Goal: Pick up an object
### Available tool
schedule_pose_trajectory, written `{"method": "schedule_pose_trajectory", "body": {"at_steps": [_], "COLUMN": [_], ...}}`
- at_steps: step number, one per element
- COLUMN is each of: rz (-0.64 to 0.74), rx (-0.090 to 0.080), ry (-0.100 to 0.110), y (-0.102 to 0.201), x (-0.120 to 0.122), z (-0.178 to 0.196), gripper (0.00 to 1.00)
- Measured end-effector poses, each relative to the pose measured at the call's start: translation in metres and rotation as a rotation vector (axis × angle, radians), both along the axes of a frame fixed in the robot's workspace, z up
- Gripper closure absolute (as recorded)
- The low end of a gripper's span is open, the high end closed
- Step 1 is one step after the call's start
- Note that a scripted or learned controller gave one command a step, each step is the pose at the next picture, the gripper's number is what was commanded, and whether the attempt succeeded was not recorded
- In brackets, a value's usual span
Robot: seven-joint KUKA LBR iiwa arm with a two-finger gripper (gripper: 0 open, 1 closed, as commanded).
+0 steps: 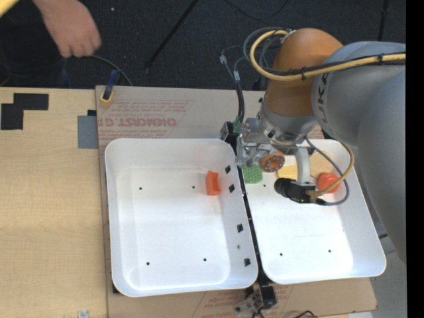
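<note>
You are working over a pale wooden tabletop (46,211), with a sheet of brown cardboard (165,114) lying on it under both bins. The grey arm with its orange band (364,78) is reaching in from the right. It is hanging over the far left corner of the right-hand shallow white bin (318,257), close to the wall beside the left-hand shallow white bin (165,270).

The pincer (254,156) is sitting just above a small green knobbly object (252,173). That object is lying in the same corner of the right bin, near the dividing wall, and I am judging it to be the thing being gone for. You cannot tell from here whether the pincer is open or closed.

To do this step well, you are wanting the pincer centred over the green piece before it closes. You are also wanting it kept off the bin wall, since a descent drifting that way is likely to be catching the rim. A flat yellow piece (299,171) and a red rounded piece (329,180) are lying further right in the same bin. They are apart from the green one, so they are probably not crowding the grasp.

The green object is looking about as wide as it is long and is partly covered from above, so you cannot tell its long axis. The small orange block (212,183) in the left bin is reading more clearly. Its long axis is running roughly near to far in the view.
</note>
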State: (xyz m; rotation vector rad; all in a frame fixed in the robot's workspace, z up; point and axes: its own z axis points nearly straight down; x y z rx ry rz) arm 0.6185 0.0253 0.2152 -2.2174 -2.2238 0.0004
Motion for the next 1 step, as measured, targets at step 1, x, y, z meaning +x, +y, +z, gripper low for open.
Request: {"method": "schedule_pose_trajectory", "body": {"at_steps": [1], "rz": [0.001], "rx": [0.001], "ry": [0.0], "y": [0.061], "x": [-0.0052], "z": [0.002], "gripper": [1.0]}}
